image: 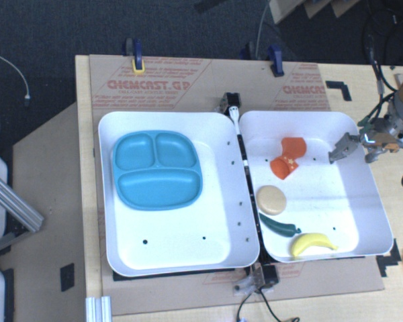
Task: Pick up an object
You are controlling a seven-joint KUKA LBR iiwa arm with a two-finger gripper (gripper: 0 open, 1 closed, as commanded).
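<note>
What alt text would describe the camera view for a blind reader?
A grey end effector hovers at the right white bin's far edge, above an orange block, beige disc, teal pepper and yellow banana. The left white bin holds a blue divided plate.

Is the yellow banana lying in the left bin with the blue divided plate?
No, the yellow banana lies in the right white bin, near its front edge.

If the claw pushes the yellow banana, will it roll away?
Probably not far. The banana is curved, so it would likely spin or slide on the smooth white bin. It lies near the bin's front wall, which may stop it.
</note>
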